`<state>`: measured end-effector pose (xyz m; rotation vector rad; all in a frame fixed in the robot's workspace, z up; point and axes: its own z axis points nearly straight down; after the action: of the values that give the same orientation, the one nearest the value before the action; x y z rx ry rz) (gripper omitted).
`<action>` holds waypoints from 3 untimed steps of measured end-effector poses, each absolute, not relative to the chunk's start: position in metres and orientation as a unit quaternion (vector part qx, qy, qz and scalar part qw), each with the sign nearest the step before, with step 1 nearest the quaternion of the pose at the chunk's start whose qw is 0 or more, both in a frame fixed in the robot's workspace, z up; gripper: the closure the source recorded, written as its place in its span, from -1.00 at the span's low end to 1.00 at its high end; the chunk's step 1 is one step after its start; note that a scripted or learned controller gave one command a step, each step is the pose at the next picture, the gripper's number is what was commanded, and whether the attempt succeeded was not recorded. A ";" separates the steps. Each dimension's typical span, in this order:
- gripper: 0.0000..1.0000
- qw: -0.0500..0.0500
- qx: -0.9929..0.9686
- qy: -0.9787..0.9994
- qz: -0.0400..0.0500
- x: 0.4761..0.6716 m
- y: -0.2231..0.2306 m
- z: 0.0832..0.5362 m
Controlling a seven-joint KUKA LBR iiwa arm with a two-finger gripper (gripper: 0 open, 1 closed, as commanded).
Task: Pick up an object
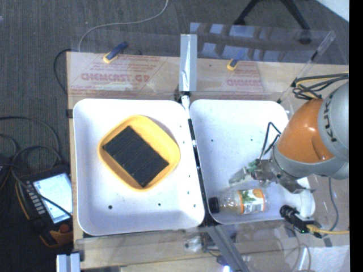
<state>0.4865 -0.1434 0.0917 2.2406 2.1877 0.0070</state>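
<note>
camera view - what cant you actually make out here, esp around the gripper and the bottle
- Gripper: the orange-banded arm covers the wrist from above, and the fingers are too small and cluttered to tell how they stand.
- Bottle: lies on its side in the right bin; its label print is too small to read.
- Yellow dish in the left bin: the dark ribbed square covers its floor.
</note>
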 end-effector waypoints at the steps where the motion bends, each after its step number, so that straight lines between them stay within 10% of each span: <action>1: 1.00 0.007 0.715 0.699 0.006 0.490 -0.141 0.102; 2: 1.00 -0.002 0.726 0.688 0.000 0.483 -0.116 0.121; 3: -1.00 -0.002 0.726 0.688 0.000 0.483 -0.116 0.121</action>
<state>0.4834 -0.1161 0.1208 2.2834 2.1623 -0.0015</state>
